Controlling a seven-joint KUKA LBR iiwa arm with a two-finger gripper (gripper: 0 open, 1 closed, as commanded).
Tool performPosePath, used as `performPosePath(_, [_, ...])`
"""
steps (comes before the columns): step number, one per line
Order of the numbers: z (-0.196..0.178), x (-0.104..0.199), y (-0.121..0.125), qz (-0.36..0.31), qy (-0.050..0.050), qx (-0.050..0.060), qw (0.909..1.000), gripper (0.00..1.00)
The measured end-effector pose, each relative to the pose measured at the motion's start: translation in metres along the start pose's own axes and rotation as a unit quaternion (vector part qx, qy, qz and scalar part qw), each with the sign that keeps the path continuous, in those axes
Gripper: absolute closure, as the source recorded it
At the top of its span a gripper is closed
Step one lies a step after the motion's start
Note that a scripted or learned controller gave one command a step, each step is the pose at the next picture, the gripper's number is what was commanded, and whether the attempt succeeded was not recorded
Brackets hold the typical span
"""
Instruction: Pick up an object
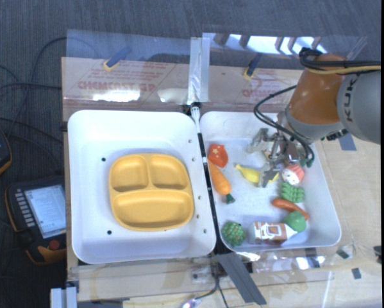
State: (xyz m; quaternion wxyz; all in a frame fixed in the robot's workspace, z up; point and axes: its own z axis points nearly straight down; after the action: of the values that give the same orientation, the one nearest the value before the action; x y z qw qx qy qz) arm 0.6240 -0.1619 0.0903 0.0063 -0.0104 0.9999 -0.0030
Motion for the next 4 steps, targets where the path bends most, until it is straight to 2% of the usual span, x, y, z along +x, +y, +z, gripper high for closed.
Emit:
performPosePath(1, [-0.012, -0.002, 0.000, 0.000, -0.003, 0.001, 1.0000, 1.00])
performPosePath(2, [-0.012, -0.002, 0.000, 0.000, -0.003, 0.001, 1.0000, 0.00])
performPosePath(3, [0.000, -0.028, 0.065, 0.053, -0.001, -0.003, 0.9986, 0.00])
performPosePath(4, [-0.001, 0.056, -0.026, -0.014, 0.000, 0.000, 0.9999, 0.00])
